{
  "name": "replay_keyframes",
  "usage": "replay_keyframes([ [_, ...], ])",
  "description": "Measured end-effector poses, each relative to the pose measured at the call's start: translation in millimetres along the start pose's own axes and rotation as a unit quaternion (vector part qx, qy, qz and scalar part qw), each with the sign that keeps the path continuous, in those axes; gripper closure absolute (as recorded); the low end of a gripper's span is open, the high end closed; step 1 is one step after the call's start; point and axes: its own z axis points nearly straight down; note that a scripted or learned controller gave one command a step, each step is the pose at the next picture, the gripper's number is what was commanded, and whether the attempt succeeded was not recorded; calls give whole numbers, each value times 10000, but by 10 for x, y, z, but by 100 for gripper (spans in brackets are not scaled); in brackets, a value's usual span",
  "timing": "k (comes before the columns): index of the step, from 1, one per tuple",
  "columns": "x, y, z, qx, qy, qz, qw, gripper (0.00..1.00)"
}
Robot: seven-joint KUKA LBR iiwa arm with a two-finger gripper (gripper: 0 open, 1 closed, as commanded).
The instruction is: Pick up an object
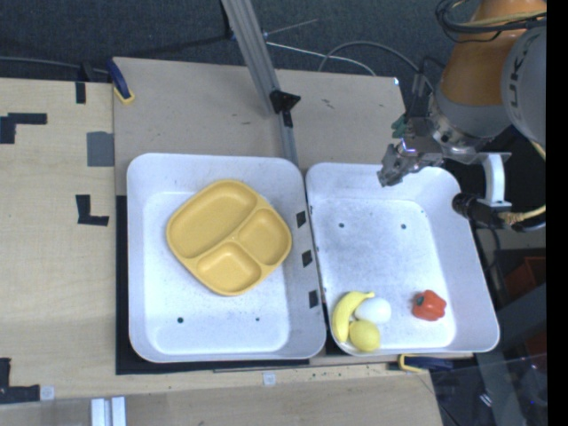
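In the right bin (390,238), a yellow banana (348,309), a white egg-shaped object (374,311) and a yellow lemon (364,335) lie bunched at the near left corner. A small red pepper (429,305) sits near the bin's near right side. A yellow divided plate (229,236) lies in the left bin (151,264). My gripper (397,169) hangs over the far edge of the right bin, well away from all the objects, with nothing visible between its fingers.
A grey metal bar (253,47) slants down from the top to the gap between the bins. Cables (355,56) trail over the bench behind the right bin. The arm's orange band (484,51) sits at the upper right.
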Motion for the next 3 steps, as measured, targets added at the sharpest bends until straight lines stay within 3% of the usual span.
replay_keyframes([
  [3, 1541, 154, 242, 11, -4, 2, 10000, 100],
])
